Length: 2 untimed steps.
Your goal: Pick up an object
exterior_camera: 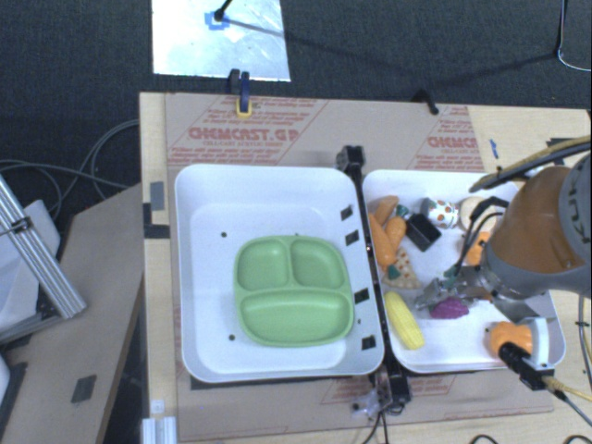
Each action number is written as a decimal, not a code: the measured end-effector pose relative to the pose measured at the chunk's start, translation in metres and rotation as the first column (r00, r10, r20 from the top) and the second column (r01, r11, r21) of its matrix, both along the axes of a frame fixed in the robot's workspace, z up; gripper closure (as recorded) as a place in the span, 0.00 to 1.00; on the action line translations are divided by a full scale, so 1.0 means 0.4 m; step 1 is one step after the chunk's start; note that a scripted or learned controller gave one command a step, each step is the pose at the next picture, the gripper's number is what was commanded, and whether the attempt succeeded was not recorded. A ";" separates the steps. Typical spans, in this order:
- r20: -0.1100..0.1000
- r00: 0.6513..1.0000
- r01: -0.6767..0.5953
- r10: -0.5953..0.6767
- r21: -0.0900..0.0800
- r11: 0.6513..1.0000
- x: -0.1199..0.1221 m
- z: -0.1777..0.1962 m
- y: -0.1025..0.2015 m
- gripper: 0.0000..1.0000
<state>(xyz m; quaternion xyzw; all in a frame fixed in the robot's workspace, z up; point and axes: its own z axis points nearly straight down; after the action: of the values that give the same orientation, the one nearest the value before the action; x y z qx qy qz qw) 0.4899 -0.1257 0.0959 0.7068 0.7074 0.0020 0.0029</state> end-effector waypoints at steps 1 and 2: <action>0.000 1.000 -0.002 0.002 -0.001 1.000 -0.003 0.148 -0.021 1.00; 0.001 1.000 -0.003 0.003 -0.001 1.000 -0.011 0.297 -0.040 1.00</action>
<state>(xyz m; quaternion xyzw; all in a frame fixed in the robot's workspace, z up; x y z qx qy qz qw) 0.4856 -0.1417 0.2147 0.7058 0.7084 0.0019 0.0038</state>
